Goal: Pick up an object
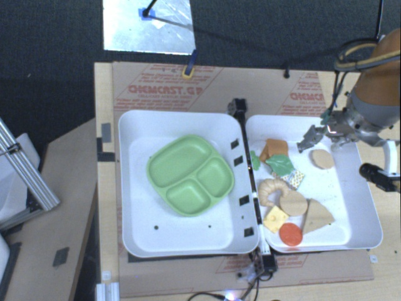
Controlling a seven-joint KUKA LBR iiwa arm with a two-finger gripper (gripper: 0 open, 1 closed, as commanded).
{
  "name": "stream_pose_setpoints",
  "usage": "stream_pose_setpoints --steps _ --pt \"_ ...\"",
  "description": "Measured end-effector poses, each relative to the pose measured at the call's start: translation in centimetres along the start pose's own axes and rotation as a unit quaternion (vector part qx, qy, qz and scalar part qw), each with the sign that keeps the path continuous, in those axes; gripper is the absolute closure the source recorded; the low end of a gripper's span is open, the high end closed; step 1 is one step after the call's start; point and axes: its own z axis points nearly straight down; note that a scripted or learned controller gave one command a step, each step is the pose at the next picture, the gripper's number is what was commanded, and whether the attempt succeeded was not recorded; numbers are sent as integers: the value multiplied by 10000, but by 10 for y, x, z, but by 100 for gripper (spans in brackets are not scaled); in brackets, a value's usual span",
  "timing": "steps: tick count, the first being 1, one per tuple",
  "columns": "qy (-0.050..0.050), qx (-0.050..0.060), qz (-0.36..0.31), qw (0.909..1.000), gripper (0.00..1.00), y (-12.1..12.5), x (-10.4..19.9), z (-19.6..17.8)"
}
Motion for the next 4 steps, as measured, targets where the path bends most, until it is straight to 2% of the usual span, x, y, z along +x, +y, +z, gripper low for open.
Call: stream_pose_setpoints --steps 1,2,3,4 --pt "-3 -8 4 10000 0 9 0 57" --pt "-3 -7 5 10000 0 13 2 99" --pt "7 -48 8 10000 0 17 3 122" --pt "-7 -108 7 9999 100 20 3 108"
